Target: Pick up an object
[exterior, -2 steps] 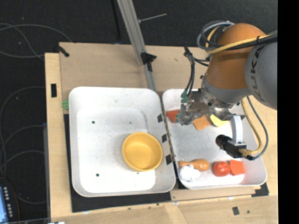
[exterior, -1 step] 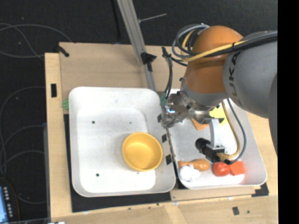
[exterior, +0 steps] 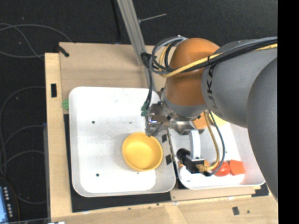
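My arm (exterior: 233, 83) comes in from the right side and covers much of the right bin (exterior: 243, 183). Its orange band (exterior: 189, 73) sits above the wrist, over the border between the two bins. My gripper (exterior: 154, 125) hangs just above the right part of the left bin (exterior: 93, 139), very near the upper rim of a yellow bowl (exterior: 141, 152). The bowl stands upright on the floor of the left bin, close to its right wall. In the right bin I see an orange object (exterior: 231, 168) near the lower edge, partly hidden by my cables (exterior: 217, 148). The bins rest on a light wooden bench (exterior: 93, 64).
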Available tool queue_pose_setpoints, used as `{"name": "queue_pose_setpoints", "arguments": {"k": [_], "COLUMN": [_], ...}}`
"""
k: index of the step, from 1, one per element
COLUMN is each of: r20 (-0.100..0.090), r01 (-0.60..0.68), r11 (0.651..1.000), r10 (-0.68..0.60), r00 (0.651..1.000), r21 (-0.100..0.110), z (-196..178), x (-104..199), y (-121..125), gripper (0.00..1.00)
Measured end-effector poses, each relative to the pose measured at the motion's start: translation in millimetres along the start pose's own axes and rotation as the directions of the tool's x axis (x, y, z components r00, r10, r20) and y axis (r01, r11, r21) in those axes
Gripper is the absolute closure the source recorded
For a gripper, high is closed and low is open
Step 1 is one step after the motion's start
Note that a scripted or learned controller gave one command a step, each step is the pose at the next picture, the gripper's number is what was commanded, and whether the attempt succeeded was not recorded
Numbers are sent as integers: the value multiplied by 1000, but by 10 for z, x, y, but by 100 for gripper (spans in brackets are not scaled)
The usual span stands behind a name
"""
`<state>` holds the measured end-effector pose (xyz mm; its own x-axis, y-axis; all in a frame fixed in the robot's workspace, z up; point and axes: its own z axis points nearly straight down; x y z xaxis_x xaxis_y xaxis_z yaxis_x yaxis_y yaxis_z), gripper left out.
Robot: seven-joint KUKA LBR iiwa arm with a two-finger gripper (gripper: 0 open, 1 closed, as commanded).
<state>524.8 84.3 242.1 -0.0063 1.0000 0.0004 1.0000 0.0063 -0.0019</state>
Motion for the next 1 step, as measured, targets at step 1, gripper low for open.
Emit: {"name": "queue_pose_setpoints", "arguments": {"k": [1], "r20": [0], "r01": [-5], "r11": [1000], "r10": [5], "r00": [1000], "r21": [-3], "z": [-10], "x": [-23], "y": [8], "gripper": [0]}}
